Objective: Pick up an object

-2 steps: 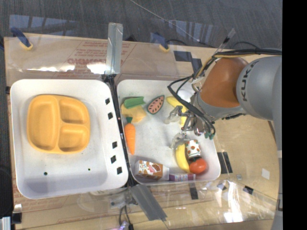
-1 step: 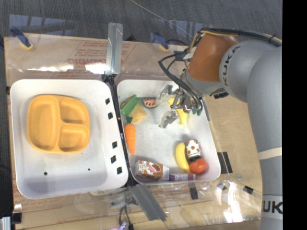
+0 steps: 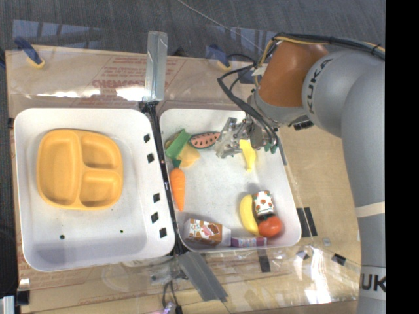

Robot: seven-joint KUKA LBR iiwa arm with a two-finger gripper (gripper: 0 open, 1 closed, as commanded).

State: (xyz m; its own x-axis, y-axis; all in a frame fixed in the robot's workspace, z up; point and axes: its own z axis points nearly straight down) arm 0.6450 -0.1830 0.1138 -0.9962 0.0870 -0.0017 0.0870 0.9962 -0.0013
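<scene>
Camera view puts my claw (image 3: 237, 140) low in the right white bin (image 3: 288, 175), near its far rim, and I cannot tell how wide it stands or whether it grips anything. A small yellow plastic piece (image 3: 249, 154) lies against it, with a watermelon slice toy (image 3: 205, 139) just beside. I see bare floor mid-bin, between an orange carrot toy (image 3: 177, 187) and a yellow banana toy (image 3: 247, 214).

Right bin (image 3: 216, 182) centre open; carrot (image 3: 177, 187) flanks left

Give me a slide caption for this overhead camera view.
KUKA arm's hand low in the right bin of toy food; yellow divided plate in the left bin.
</scene>
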